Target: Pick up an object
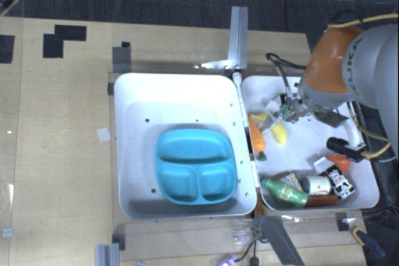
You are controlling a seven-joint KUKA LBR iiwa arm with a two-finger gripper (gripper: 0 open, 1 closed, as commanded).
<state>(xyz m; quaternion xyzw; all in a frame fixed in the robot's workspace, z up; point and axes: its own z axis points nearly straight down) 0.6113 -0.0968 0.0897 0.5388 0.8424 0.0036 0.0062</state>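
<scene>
My gripper (288, 111) is low inside the right-hand shallow white plastic bin (312, 149), near its upper left quarter, because that is where the loose small things lie apart from one another and can be reached from above. From this slant I cannot tell how wide the gripper stands, nor whether it has anything in it; its tip is a small blur against the white floor. Just beside it, on the near side, lies the small yellow rounded plastic toy (280, 133), which I judge to be the likeliest object to pick up, with a flat yellow wedge-shaped piece (258, 118) a little to its left. A long orange carrot-shaped toy (257, 137) lies along the wall between the bins, too close to that wall for an easy grasp. The near edge of this bin is crowded: a green plastic bottle (283, 190) lies on its side, a white paper cup (318, 184) sits just beside it, and a black-and-white patterned block (341, 182) is close against the cup, so a grasp there would likely knock into neighbours. The left-hand shallow white plastic bin (134, 134) holds a blue divided plastic tray (196, 165), lying flat, well apart from me, and both bins rest on the pale wooden worktop (56, 134)
</scene>
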